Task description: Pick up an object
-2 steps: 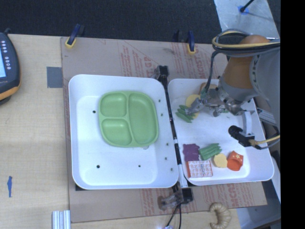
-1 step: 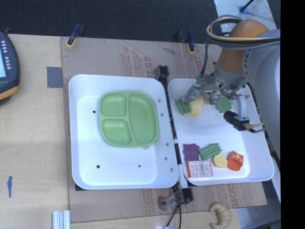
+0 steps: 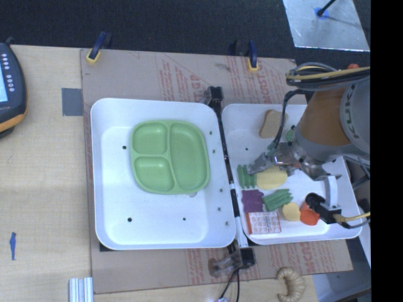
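Observation:
My gripper (image 3: 266, 163) hangs low over the right bin (image 3: 247, 119), reaching in from the right. Just below it lies a pale yellow object (image 3: 272, 180), so close that I cannot tell whether they touch. A green ridged piece (image 3: 244, 176) sits to its left. Nearer the front lie a purple piece (image 3: 252, 200), a green bean-like piece (image 3: 278, 199), a small yellow piece (image 3: 291, 212), an orange-red piece (image 3: 308, 218) and a red-and-white packet (image 3: 263, 222). A tan slice (image 3: 271, 124) rests at the back of the bin.
The left bin (image 3: 107, 187) holds a green divided plate (image 3: 170, 156). A pendant (image 3: 9, 87) lies at the bench's far left. A tan curled object (image 3: 291, 283) sits outside the bins at the front. Clamps (image 3: 252, 60) pin the cardboard at the back.

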Tool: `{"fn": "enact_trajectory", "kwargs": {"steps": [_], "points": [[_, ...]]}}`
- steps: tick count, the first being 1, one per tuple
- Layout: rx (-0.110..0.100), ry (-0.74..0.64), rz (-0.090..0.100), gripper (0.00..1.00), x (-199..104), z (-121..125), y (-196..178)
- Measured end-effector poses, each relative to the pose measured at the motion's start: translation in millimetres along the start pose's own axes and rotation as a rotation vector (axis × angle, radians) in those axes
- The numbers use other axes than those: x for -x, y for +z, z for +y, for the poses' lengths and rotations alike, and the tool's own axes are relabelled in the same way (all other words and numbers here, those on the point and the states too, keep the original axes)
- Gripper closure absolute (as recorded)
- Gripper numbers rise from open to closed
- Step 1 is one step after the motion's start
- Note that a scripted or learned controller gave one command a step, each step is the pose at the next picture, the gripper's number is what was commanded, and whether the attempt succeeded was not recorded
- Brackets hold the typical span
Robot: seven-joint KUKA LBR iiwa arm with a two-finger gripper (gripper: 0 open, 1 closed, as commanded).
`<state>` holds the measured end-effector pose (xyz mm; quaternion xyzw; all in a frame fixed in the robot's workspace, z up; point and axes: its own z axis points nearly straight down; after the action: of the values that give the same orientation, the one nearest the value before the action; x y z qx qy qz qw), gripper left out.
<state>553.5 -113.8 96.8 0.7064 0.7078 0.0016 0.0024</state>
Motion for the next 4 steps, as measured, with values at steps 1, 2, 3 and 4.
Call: {"fn": "enact_trajectory", "kwargs": {"steps": [1,2,3,4], "points": [[0.004,-0.003,-0.003,0.00,30.6,46.8,-89.6],[-0.012,-0.001,0.002,0.00,8.4,-24.5,-111.1],[-0.013,0.000,-0.001,0.00,64.0,15.6,-36.4],[-0.009,-0.003,0.001,0.00,98.3,67.4,7.7]]}}
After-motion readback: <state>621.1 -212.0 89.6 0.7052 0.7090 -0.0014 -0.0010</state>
